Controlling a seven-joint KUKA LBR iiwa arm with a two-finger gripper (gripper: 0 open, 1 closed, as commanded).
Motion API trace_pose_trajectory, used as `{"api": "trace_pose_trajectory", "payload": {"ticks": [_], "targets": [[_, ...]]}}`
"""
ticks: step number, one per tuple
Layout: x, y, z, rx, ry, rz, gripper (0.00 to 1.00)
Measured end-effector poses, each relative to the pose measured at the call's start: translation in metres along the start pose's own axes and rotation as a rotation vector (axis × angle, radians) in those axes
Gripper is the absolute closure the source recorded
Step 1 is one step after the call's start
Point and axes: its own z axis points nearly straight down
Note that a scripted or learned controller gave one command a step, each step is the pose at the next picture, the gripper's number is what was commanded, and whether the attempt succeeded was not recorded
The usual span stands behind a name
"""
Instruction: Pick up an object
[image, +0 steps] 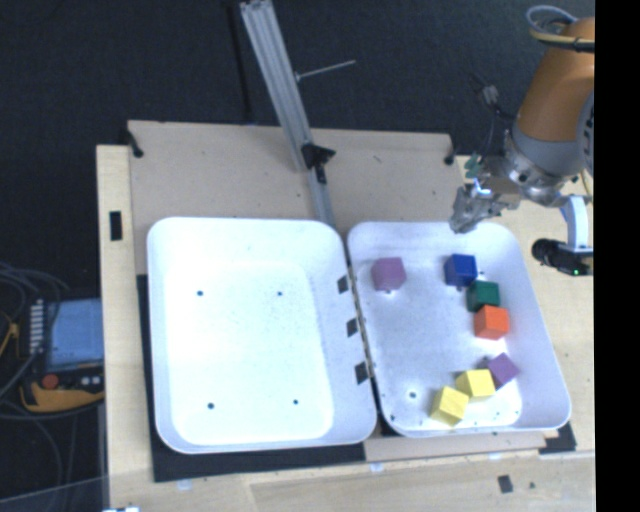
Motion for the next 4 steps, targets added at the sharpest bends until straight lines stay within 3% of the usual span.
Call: {"api": "trace_pose_trajectory", "payload": {"ticks": [4], "targets": [[0.215,-0.031,0.017,0.002,0.002,-0.003,1.0]]}}
